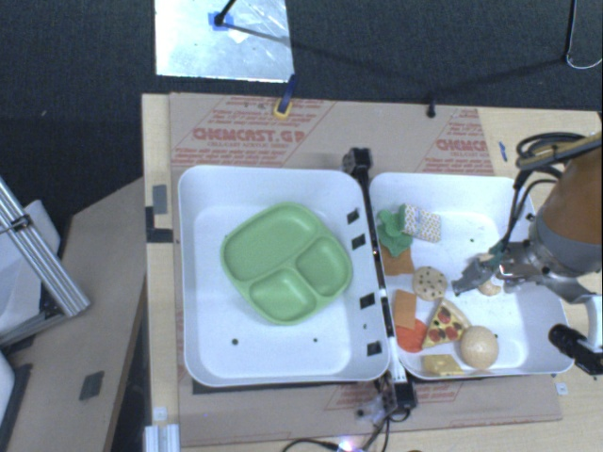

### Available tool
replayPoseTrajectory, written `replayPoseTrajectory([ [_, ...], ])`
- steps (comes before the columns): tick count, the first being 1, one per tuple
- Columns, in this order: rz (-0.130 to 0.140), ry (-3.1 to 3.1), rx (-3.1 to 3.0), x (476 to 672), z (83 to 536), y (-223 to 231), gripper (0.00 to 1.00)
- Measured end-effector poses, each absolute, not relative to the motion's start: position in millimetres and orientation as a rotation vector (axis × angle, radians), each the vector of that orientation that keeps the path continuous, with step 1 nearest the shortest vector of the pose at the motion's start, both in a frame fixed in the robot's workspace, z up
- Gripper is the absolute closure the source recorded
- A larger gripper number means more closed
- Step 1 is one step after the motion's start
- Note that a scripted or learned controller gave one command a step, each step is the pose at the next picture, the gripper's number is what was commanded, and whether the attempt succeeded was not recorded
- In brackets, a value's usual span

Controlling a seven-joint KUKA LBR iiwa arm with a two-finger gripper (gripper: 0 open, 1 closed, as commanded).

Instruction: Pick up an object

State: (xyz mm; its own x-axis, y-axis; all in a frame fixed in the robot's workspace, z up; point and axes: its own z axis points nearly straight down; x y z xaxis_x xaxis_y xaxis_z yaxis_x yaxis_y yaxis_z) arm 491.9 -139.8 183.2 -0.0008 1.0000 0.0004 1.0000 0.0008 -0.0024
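In the right bin [471, 188] lie several toy foods: a green lettuce piece [393, 232], a sprinkled wafer [422, 222], a round cookie [430, 282], an orange slab [405, 307], a pizza slice [445, 326], a tan bun [479, 346] and a yellow wedge [440, 364]. My gripper [474, 277] hangs low over the middle of this bin, just right of the cookie and above the pizza slice. A small beige piece [489, 288] sits right under it; whether it is held is unclear.
The left bin [203, 252] holds a green divided plate [286, 262]. A black hinge strip [369, 252] runs between the bins. The arm's orange band [575, 205] and cables [537, 149] stand over the right bin's right side.
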Motion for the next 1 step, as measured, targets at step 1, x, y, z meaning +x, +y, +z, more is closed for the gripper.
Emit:
replayPoseTrajectory([
  [1, 0.0, -2.221, -2.22, 484.9, 138.7, -139.3, 0.0],
])
